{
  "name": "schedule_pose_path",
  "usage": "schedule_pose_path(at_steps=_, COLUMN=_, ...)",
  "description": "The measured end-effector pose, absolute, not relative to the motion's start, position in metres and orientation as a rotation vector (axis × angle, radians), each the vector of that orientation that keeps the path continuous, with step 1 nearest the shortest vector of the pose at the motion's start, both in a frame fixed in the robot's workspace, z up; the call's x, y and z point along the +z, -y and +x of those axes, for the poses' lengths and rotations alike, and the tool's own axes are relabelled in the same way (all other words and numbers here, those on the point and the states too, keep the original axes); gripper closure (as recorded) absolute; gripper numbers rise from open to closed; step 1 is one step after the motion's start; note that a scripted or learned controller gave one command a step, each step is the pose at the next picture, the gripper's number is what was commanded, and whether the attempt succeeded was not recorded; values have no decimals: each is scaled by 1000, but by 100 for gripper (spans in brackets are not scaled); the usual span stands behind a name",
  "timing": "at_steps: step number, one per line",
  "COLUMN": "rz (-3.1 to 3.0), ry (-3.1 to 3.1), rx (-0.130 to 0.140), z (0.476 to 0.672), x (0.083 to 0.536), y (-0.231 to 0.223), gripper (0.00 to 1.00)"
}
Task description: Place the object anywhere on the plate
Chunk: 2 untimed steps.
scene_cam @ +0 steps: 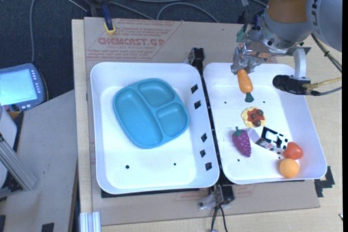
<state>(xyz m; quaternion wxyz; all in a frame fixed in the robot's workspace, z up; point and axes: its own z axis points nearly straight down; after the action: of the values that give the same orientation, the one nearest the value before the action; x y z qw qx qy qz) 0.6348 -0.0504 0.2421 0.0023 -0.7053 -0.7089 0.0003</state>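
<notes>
Dangling near right bin's [310,117] far rim, pincer [242,67] grips carrot [246,83].

Item, lettering: red print reading "CHEMCAST GP" on the brown board [142,35] under my two bins, at its far edge beyond the left bin; smaller red lines around it too blurred to read. Item: "KU" on my grey arm [326,0], far right.
</notes>
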Motion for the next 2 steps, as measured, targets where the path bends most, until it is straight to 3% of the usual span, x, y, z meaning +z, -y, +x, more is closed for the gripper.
schedule_pose_path(at_steps=2, rz=-2213, ry=2221, rx=4, z=574, x=218, y=-41, gripper=100)
